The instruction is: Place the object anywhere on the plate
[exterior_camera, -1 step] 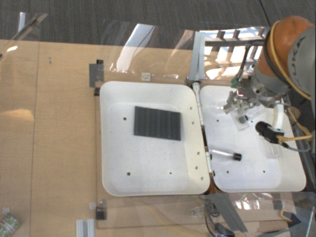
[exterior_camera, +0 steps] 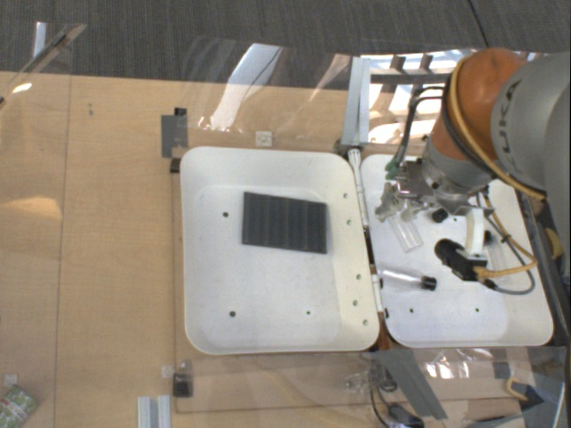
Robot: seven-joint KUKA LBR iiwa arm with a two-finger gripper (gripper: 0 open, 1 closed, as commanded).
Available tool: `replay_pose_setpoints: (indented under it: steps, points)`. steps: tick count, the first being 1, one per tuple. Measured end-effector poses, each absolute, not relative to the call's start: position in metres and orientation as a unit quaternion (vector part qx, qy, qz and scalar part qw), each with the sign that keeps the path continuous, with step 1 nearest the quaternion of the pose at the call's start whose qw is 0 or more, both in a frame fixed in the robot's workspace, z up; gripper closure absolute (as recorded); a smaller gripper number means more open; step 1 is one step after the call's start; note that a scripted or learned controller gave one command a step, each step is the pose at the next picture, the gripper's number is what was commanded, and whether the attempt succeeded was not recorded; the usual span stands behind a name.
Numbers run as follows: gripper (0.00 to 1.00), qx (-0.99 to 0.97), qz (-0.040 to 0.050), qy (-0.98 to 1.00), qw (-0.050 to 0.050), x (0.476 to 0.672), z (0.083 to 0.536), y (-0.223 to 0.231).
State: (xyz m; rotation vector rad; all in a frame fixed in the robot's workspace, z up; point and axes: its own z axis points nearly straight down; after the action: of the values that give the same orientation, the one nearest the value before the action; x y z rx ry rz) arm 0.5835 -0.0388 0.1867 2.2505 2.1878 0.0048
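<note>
Claw [exterior_camera: 406, 210] sits low over right bin [exterior_camera: 535, 328], upper-left area; can't tell how far open or whether it's gripping anything. Marker-like object [exterior_camera: 406, 279] lies on that bin's floor, just below claw. Dark ribbed plate [exterior_camera: 285, 222] in left bin [exterior_camera: 205, 319], well apart.

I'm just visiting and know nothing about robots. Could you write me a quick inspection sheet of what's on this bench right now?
Surface: wooden bench bearing two white bins, left bin and right bin, side by side.
Job's things: dark ribbed plate lying flat in the left bin; marker pen lying in the right bin, apart from the plate.
Clutter: nothing seen.
Grippers: gripper low over the right bin, above the pen; nothing visibly held.
Cables: yellow and black cables hanging from the wrist.
Surroundings: grey carpet beyond the bench; clear screen at its far edge.
</note>
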Motion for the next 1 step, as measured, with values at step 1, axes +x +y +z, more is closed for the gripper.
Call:
replay_pose_setpoints:
  steps: [1]
  points:
    - [1.0, 0.691, 0.0018, 0.723, 0.001, 0.52, 0.1847, 0.0223]
